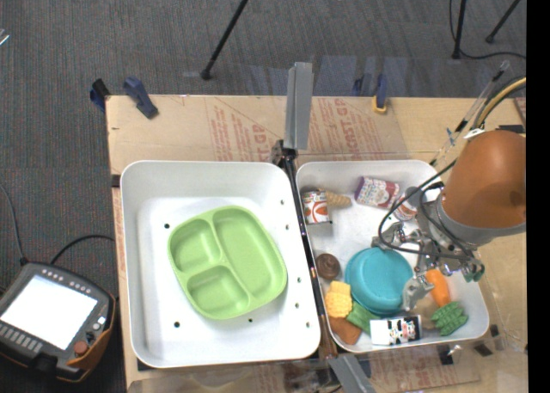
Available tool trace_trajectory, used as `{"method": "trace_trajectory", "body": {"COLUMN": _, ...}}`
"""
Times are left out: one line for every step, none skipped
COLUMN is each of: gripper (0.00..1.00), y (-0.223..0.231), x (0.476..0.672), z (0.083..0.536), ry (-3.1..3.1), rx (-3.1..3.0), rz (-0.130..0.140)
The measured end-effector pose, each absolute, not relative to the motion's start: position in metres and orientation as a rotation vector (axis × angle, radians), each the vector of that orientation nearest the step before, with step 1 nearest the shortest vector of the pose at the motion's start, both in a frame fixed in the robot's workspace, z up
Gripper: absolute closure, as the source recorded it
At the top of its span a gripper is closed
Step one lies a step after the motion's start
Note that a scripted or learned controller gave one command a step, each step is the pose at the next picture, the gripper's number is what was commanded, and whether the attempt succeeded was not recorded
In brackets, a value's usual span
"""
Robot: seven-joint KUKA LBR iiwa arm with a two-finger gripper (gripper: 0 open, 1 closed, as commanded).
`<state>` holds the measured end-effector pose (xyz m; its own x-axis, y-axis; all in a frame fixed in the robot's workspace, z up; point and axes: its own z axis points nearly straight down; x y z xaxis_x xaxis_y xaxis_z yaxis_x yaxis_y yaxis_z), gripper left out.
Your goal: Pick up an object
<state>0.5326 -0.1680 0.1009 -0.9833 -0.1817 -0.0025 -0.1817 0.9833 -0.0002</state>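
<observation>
The right bin [361, 167] holds several small objects. A blue bowl [376, 280] lies near its middle, with a yellow corn cob [339, 299] and a brown piece [345, 328] at its left. An orange carrot [440, 286], a green toy [449, 318] and a black-and-white packet [395, 328] lie at the front right. My gripper [424, 278] hangs low over the bowl's right rim, close beside the carrot, below the orange band [485, 183]. Nothing shows as held.
At the back of the right bin are a purple packet [376, 191], a small can [315, 207] and a brown round piece [327, 265]. The left bin [146, 211] bears a green divided plate [228, 260]. A grey post [298, 116] stands behind the bins.
</observation>
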Motion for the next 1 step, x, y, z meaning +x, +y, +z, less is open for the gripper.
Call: {"method": "trace_trajectory", "body": {"gripper": 1.00, "y": -0.1487, "x": 0.5761, "z": 0.0917, "ry": 3.134, "rx": -0.102, "rz": 0.000}}
